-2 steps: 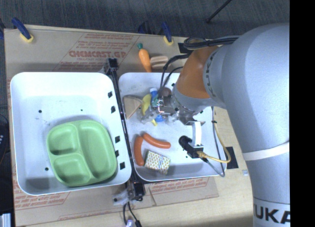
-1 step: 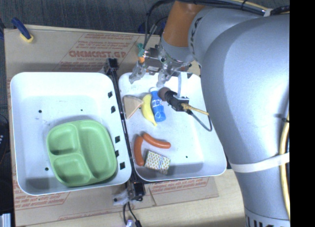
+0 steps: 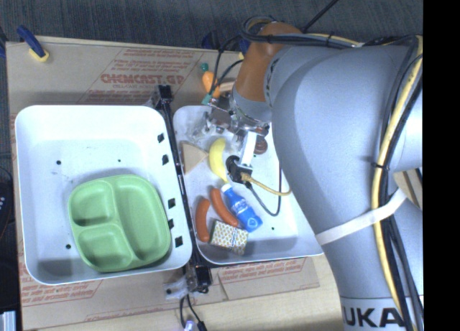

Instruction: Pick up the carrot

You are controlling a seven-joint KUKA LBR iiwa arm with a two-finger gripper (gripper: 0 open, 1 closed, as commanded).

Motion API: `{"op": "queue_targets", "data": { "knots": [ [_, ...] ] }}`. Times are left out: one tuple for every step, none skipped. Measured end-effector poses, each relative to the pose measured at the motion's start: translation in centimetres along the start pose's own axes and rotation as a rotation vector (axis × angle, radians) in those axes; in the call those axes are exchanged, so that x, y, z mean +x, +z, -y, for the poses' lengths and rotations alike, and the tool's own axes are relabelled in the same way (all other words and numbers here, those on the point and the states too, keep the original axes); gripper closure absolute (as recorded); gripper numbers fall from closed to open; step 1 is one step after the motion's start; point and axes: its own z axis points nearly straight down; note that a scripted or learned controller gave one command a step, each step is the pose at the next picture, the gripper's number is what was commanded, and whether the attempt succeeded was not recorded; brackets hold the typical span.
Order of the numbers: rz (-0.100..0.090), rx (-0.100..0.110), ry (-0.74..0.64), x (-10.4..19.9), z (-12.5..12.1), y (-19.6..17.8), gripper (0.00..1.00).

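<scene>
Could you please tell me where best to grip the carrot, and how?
Probably at mid-length of the carrot, from straight above, jaws across its width: it lies flat along the bin wall, box at its lower end.

A cardboard-covered bench (image 3: 136, 71) fills the frame's middle, bearing two white bins: the left bin (image 3: 36, 179) at centre-left, the right bin (image 3: 287, 232) touching it at centre.

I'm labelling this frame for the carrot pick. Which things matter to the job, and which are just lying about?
For the job:
carrot, outside the bins at the bench's far edge
gripper, over the right bin

Lying about:
banana
two sausages
blue bottle
patterned packet
green tray in the left bin
</scene>
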Motion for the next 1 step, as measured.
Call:
{"op": "queue_targets", "data": {
  "knots": [
    [-0.001,0.000,0.362,4.04,3.19,-10.06,0.00]
  ]
}}
